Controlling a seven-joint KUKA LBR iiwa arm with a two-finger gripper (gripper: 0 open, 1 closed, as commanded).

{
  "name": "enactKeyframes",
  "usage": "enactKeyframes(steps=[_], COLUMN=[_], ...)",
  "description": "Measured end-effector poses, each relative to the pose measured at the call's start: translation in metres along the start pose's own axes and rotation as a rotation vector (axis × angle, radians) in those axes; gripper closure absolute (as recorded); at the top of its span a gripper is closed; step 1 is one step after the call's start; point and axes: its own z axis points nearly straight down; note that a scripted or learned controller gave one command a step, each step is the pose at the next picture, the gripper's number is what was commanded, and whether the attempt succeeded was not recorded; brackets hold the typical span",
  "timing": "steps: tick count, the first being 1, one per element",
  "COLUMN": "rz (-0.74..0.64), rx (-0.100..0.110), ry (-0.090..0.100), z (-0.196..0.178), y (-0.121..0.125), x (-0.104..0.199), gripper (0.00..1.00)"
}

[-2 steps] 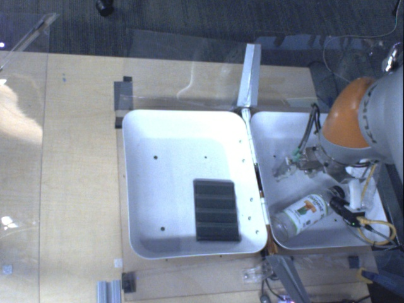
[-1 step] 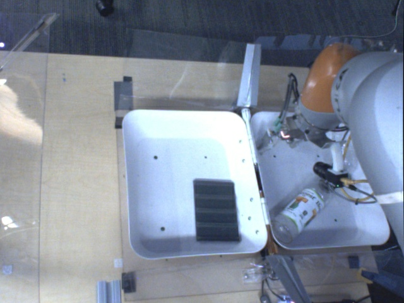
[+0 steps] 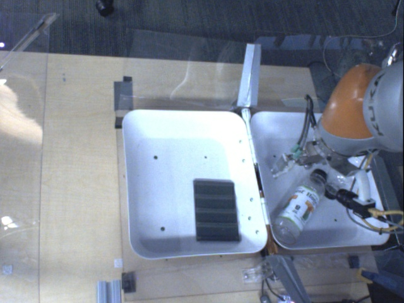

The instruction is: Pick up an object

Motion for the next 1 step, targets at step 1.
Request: enactKeyframes(steps=[1], rz=[0.005], rx=[-0.001], ry=[0.0], z=[-0.0518], y=[-0.0187], x=[0.0465], gripper=[0.0])
